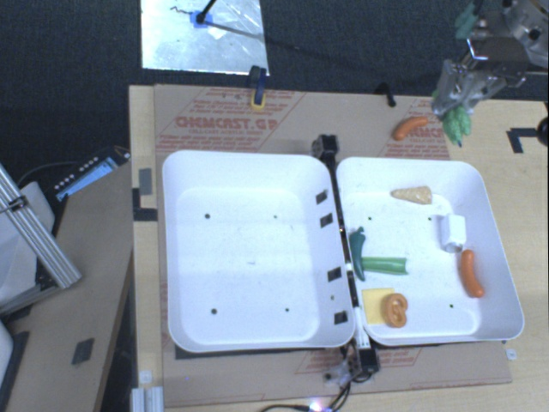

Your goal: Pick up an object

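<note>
Fingers [455, 114] hang above the tabletop [223, 114] behind the right bin [502, 316], pinching what I judge a green toy [456, 125], lifted clear of the bin.

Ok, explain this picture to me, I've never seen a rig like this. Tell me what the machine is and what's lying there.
One camera looks down at a slant on a bench holding a left bin and a right bin. The robot arm comes in at upper right, and its gripper hangs above the bench behind the right bin. A green piece shows at its tip; whether it is held is unclear. The right bin holds a tan wedge, white block, orange sausage, green stick and yellow square.
</note>
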Robot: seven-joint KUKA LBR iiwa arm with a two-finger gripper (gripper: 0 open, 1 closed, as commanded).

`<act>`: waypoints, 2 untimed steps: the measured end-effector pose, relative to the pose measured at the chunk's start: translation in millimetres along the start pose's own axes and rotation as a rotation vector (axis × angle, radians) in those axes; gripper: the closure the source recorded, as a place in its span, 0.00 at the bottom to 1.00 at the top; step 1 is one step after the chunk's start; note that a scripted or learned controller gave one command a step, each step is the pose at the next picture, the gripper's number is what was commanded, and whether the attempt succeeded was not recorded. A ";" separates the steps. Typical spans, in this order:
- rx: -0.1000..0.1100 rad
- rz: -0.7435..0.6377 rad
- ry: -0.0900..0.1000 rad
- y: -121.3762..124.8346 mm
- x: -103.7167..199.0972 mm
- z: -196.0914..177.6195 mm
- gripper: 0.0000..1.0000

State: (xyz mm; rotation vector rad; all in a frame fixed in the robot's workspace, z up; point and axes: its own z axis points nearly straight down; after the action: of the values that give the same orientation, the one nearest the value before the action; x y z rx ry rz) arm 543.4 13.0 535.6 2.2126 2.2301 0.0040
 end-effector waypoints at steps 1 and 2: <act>0.000 -0.001 0.000 -40.8 40.2 0.1 1.00; 0.000 0.000 0.000 -56.9 73.2 0.3 1.00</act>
State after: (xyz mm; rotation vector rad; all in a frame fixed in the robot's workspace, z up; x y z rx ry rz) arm 485.9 85.8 535.2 2.2130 2.2298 0.0043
